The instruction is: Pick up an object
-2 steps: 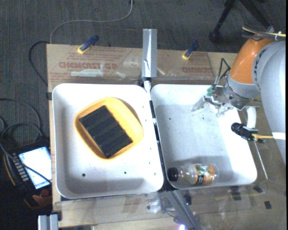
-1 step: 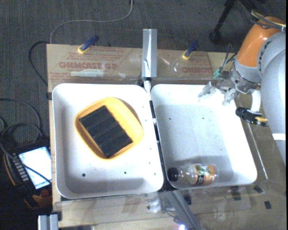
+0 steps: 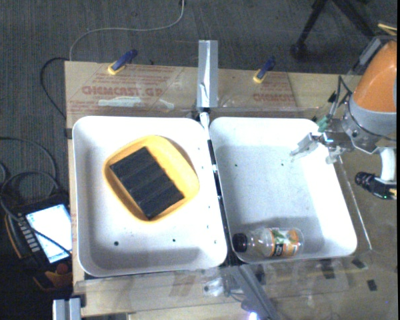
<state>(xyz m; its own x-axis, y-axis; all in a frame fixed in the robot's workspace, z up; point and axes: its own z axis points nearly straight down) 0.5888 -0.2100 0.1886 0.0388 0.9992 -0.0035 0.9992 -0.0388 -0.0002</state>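
Observation:
A clear plastic bottle (image 3: 270, 241) with a black cap and an orange label lies on its side against the near wall of the right bin (image 3: 253, 179). In the left bin (image 3: 93, 245) a yellow dish (image 3: 183, 162) holds a black ribbed block (image 3: 147, 182). My gripper (image 3: 312, 144) hangs over the far right corner of the right bin, well above and away from the bottle, with nothing visibly in it. The grey arm with its orange band (image 3: 380, 85) comes in from the right edge.
Cardboard (image 3: 140, 92) lies behind the bins, with two yellow-and-blue clamps (image 3: 122, 61) on it and a metal post (image 3: 207, 72) at the bins' divide. A tablet (image 3: 47, 229) and cables sit on the floor to the left.

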